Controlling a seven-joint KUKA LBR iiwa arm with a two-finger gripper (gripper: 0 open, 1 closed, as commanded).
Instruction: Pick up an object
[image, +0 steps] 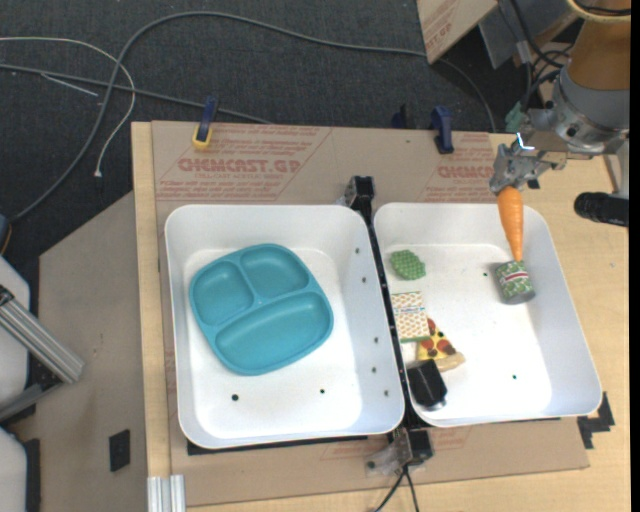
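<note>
An orange toy carrot (512, 225) with a green leafy end (516, 283) is at the back right of the right bin (560, 390). My gripper (514, 176) is at the carrot's narrow upper tip, above the bin's back rim, and its fingers are closed on that tip. The carrot stretches from the gripper toward the bin's floor, leafy end lowest. I cannot tell whether the leafy end still touches the floor.
Along the right bin's left side lie a green round piece (407, 264), a striped flat piece (407, 310), a toy pizza slice (438, 348) and a black object (428, 384). A blue divided plate (262, 307) fills the middle of the left bin (190, 400).
</note>
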